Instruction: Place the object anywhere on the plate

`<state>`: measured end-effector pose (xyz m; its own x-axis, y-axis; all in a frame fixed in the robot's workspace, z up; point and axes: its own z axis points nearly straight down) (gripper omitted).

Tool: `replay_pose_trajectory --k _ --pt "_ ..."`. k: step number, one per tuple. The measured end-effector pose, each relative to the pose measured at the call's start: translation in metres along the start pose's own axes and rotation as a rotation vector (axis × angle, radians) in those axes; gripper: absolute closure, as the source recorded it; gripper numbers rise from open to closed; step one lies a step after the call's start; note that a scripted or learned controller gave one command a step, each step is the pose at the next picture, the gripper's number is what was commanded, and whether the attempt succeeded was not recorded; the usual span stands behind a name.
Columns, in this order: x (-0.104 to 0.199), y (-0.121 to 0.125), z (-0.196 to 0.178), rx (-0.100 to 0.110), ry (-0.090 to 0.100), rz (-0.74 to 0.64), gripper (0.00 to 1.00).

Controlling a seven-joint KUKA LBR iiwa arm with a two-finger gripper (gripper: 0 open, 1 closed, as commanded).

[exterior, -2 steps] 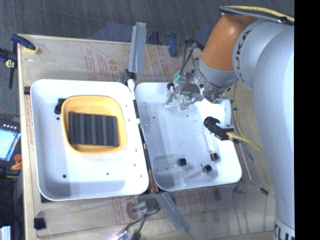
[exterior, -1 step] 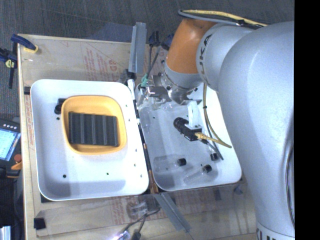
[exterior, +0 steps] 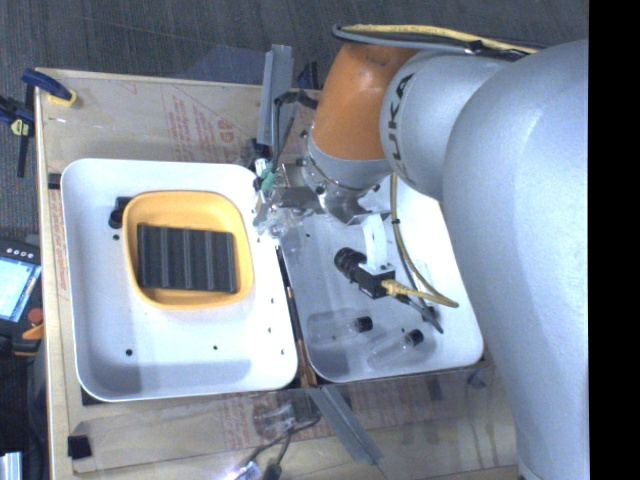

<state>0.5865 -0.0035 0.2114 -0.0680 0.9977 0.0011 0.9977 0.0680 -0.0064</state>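
The yellow plate is lying in the left bin. Right of the plate, the gripper is hovering at the bins' shared edge; its opening and any object held cannot be told.

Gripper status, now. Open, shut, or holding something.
Gripper: cannot be told; it sits at the divide between the two bins, near the yellow plate, too blurred and cluttered to read.
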Motion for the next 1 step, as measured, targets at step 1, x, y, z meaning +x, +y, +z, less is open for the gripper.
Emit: replay_pose_trajectory --k 1 --pt "-0.0002 0.0000 -0.0001 0.000 0.000 0.000 0.00"
